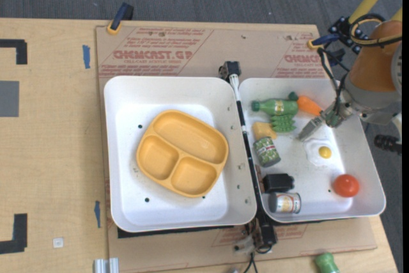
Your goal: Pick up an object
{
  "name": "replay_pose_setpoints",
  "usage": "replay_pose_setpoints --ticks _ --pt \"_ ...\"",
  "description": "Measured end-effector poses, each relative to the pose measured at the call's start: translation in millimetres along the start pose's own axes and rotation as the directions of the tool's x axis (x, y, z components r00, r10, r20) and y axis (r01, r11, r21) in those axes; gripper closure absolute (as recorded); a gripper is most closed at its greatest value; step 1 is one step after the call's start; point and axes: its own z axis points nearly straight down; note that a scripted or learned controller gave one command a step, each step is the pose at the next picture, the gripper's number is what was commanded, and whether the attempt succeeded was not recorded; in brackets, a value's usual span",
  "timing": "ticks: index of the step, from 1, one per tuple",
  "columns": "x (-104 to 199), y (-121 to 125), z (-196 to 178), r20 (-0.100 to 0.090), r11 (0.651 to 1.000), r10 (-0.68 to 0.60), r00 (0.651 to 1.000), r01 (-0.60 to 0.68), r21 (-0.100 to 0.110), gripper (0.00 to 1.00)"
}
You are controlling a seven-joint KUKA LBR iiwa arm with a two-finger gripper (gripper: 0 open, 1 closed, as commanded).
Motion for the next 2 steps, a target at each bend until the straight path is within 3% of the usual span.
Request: replay_pose_setpoints --ticks 1,2 --pt "-3 50 2 -0.030 0.985 -0.164 0.986 0.166 0.042 0.00" --pt "66 64 0 -0.002 0.998 0.067 0.998 -0.067 0.000 0.00"
